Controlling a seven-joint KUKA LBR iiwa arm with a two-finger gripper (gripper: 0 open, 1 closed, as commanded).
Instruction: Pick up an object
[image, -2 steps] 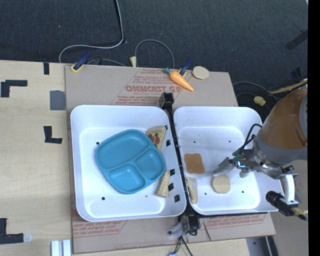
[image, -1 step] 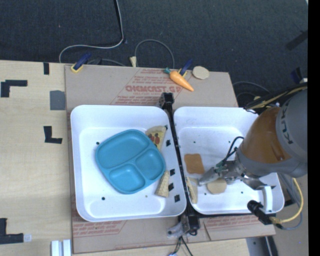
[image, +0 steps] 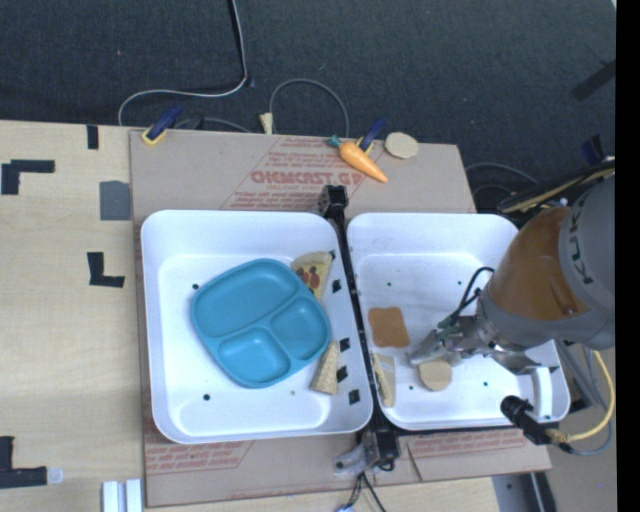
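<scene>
Tan, round food piece (image: 435, 375) lay in the right bin (image: 440, 235), touching the tool (image: 432, 350) just above it. Whether the tool was clenched or released could not be told.

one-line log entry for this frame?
arm: in right bin | gripper: low, by round beige piece | brown square: beside | grasp: unconfirmed

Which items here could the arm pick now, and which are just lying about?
Job:
gripper
round tan piece
brown square piece
pale strip

Lying about:
blue divided plate
carrot outside the bins
tan disc beside it
</scene>
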